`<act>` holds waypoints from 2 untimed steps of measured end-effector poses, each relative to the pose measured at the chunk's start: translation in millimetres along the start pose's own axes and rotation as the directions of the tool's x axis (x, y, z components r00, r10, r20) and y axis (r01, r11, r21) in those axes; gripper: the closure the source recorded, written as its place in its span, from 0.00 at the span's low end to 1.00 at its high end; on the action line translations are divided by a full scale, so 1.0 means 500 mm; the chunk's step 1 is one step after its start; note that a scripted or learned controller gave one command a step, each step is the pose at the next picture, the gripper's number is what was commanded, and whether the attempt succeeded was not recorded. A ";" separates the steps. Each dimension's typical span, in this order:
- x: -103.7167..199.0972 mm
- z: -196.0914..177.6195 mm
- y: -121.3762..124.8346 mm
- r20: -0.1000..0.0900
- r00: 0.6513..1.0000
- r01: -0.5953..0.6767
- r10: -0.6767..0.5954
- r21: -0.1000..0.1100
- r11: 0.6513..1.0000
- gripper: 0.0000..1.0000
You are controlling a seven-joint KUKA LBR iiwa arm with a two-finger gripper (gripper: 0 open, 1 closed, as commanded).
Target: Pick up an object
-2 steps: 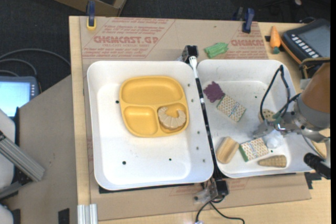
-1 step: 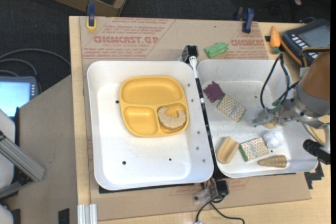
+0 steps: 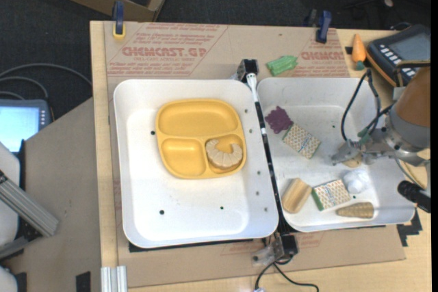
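Tabletop [image 3: 171,51]: cardboard-covered, bearing two shallow white bins side by side.

Left bin [image 3: 137,147], centre-left of the frame: holds a yellow divided plate [image 3: 198,120]; a pale ring-shaped piece [image 3: 224,152] lies in its lower right compartment.

Right bin [image 3: 308,89], centre-right of the frame: holds the candidate objects. A purple piece [image 3: 278,119] at upper left; a patterned packet [image 3: 301,140] just below and right of it; a tan block [image 3: 296,194] at lower left; a green-edged patterned packet [image 3: 332,193] just beside it; a white ball [image 3: 356,182] to the right; a brown cone-like piece [image 3: 356,210] near the lower rim.

Gripper [image 3: 352,155]: at the right of the frame, low over the right bin, near the white ball. State of the jaws: cannot be told; the tips are small and blurred against the bin floor. No object is seen between them.

Outside the bins: a green piece [image 3: 281,65] on the tabletop above the right bin.

Risks, as judged:
- The white ball, being round, may roll away if nudged off-centre.
- The flat packets sit low and may slip beneath the closing tips.
- The ball, packet and cone lie close together; a descent there may push neighbours or catch two things.
- The black cable [image 3: 352,106] hanging by the wrist could snag or drag on items.
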State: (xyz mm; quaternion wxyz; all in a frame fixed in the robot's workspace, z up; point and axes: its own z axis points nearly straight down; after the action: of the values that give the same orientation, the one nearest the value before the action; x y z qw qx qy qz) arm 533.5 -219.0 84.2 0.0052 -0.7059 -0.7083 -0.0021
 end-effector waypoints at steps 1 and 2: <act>0.005 -0.001 -0.034 0.006 1.000 -0.001 0.001 -0.002 1.000 0.00; 0.001 0.001 0.014 -0.002 1.000 0.001 -0.001 0.002 1.000 0.00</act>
State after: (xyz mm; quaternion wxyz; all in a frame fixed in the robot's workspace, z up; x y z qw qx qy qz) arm 540.6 -218.4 83.7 0.0067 -0.7055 -0.7087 -0.0022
